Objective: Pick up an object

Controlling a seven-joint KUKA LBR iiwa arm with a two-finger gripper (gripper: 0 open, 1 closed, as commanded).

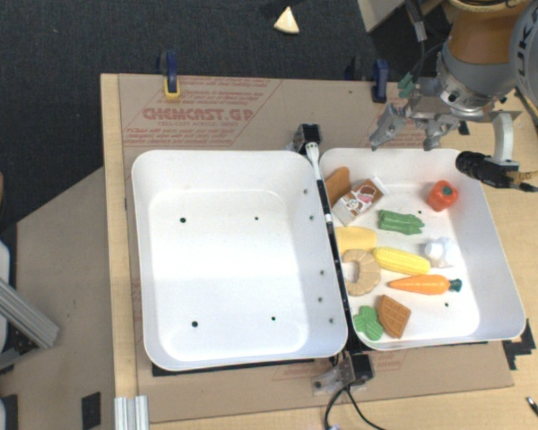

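Two white bins side by side on the desk (125, 240): left bin (224, 258), right bin (484, 267) crowded with toy food. Largest there a carrot (419, 284), then corn (401, 260), a bagel (359, 271), a green piece (400, 222), a red tomato (441, 195). Above the right bin's far rim, gripper (412, 133) spread, grasping nothing, well apart from the tomato below-right. Open floor near the bin's right wall.
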